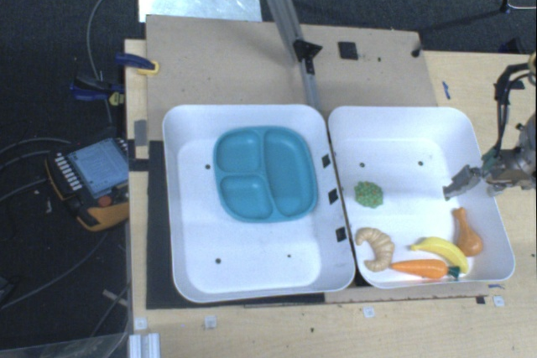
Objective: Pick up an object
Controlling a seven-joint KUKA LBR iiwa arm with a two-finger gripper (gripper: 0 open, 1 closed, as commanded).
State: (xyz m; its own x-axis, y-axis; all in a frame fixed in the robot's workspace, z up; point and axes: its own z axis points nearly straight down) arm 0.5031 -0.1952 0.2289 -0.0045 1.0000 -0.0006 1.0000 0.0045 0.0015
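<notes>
drumstick [467,232] lies just below the fingers [460,182], apart.

Plate [267,175] left bin [189,205]; food right bin [403,130].

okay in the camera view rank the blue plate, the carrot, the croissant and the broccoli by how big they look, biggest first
1. Blue plate, by far the largest.
2. Carrot, the longest of the small items.
3. Croissant, close to the carrot, so that order is unsure.
4. Broccoli, the smallest.
</notes>
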